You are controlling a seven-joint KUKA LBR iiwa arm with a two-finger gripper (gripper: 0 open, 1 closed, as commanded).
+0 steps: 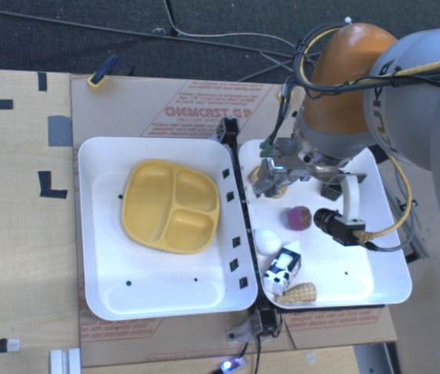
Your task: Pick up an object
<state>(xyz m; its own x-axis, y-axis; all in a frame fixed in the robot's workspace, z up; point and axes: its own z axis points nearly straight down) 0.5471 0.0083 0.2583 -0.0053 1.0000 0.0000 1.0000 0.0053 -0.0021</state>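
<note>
Purple ball (298, 217) lies just beside hand (270, 179).

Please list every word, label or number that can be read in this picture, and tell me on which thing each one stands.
"CHEMCAST GP": red print on the brown cardboard sheet under the two bins, repeated in slanted rows.
The smaller red lines beneath each row: too blurred to read.
The black-and-white toy in the right bin: patches, no readable text.
</note>
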